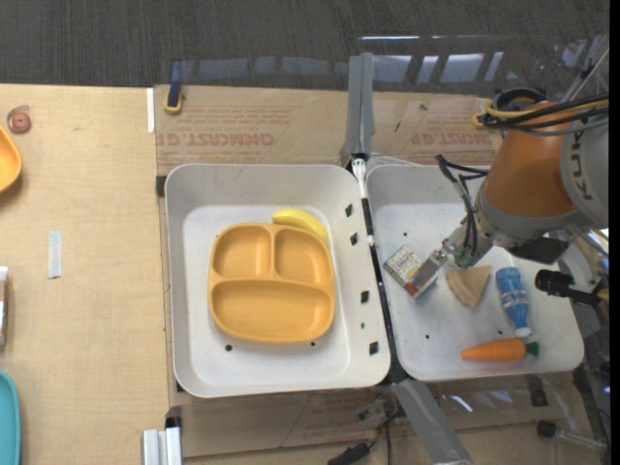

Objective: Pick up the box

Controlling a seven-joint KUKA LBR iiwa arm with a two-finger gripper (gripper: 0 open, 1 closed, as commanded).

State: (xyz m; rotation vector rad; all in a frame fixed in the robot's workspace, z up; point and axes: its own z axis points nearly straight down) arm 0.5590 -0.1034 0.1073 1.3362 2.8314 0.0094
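- Box (pixel 410 269): small, lies tilted on the floor of the right bin (pixel 407 352), near its left wall.
- Gripper (pixel 453 257): sits low just right of the box, close to its right end; whether it is released or clenched cannot be told.
- Neighbours: a tan wedge (pixel 469 285) just beside the gripper, blue bottle (pixel 512 298) and carrot (pixel 494 351) further right.
- Recommendation: centre over the box, align across its narrow side, and keep clear of the wedge.
- Left bin (pixel 184 289): holds an orange divided tray (pixel 272 281), not involved.
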